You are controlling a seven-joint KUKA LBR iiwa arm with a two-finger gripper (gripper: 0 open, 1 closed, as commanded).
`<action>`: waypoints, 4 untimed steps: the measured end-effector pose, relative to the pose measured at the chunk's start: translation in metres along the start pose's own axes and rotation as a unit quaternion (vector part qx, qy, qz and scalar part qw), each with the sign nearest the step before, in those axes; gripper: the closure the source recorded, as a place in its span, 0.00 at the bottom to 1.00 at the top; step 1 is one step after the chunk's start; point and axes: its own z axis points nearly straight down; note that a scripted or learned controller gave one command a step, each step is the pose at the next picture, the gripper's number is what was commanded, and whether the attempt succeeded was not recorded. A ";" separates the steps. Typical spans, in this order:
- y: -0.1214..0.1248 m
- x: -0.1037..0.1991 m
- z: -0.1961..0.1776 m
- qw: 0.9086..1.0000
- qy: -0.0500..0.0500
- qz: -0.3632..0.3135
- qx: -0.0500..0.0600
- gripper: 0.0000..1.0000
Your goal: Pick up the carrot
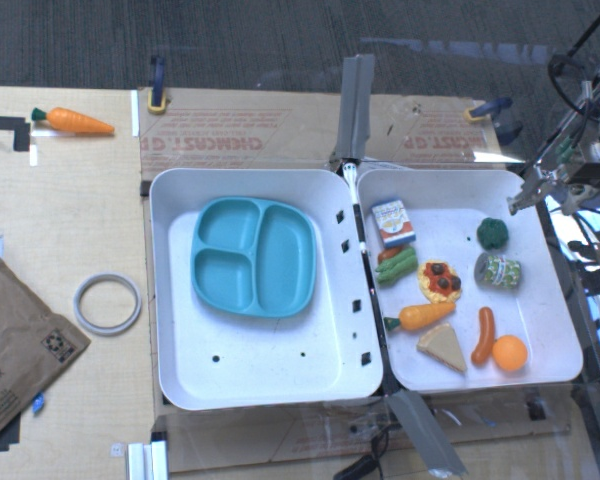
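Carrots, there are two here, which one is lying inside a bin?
The carrot in the right bin, beside the pizza slice. The other carrot lies outside both bins, on the bench's far left.

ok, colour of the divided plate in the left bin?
Light blue, plain, no pattern: the divided plate shows clearly in the camera view.

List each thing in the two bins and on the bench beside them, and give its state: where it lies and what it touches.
Blue divided plate: flat in left bin.
Carrot: lying in right bin, against the bread slice.
Second carrot: lying on the bench, outside the bins.
Small carton: in right bin, near the divider.
Sausage: lying beside the orange.
Tape ring: flat on bench.
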 end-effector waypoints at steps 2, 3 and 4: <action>-0.088 0.105 0.126 0.995 0.001 -0.103 0.000 0.00; -0.078 0.112 0.148 0.998 0.001 -0.062 -0.012 0.00; -0.078 0.112 0.139 0.998 0.001 -0.060 -0.013 1.00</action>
